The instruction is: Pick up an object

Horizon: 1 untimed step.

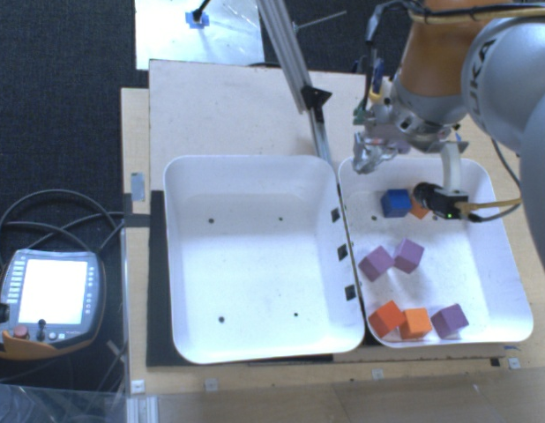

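Gripper (371,155) hangs over the far left corner of the right bin (511,302), just past that bin's rim, at the end of the grey arm (511,69) that comes in from the right with its orange band (440,42) above the wrist. Its metal tip is a small blur from this height, so I cannot tell how wide it stands, and no block shows in it. Nearest to it, inside the right bin, is a blue cube (396,203), lying a little below and right of the tip and apart from it. Just beside the blue cube, on its right, an orange cube (420,209) peeks out, partly hidden by a black fitting (442,201) with a small green light and a cable running off to the right. Toward the middle of the bin two purple cubes sit close together, one (376,263) near the left wall and one (408,256) just right of it. Along the near wall lie three more in a row: a red-orange cube (387,317), an orange block (416,322) touching it, and a purple cube (449,320) just beside those. Left of all this sits the left bin (180,236), with a few dark specks on its floor. At the far left, off the bench, a teach pendant (45,302) rests with its cable looped around it.
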{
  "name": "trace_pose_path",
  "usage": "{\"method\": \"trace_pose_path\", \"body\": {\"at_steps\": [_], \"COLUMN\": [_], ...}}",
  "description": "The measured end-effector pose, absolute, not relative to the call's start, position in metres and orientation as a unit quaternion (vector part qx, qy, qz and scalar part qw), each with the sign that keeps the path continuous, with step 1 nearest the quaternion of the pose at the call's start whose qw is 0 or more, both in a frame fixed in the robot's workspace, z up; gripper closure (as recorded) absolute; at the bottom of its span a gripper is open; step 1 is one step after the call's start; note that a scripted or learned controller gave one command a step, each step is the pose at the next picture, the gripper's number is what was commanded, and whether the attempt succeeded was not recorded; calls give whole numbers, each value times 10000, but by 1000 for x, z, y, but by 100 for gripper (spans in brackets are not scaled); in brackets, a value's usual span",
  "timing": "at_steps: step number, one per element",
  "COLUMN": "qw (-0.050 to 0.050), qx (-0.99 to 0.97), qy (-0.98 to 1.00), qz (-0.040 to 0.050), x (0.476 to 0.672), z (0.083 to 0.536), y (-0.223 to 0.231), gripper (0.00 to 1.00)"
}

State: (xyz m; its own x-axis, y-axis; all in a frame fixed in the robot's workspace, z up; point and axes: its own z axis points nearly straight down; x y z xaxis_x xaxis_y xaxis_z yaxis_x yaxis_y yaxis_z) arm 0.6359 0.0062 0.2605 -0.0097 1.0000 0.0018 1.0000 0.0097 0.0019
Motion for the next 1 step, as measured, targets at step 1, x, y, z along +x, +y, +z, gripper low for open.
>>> {"method": "trace_pose_path", "body": {"at_steps": [1], "qw": [1], "qx": [7037], "qy": [7105], "qz": [13], "x": [637], "z": [256], "y": [51], "gripper": [100]}}
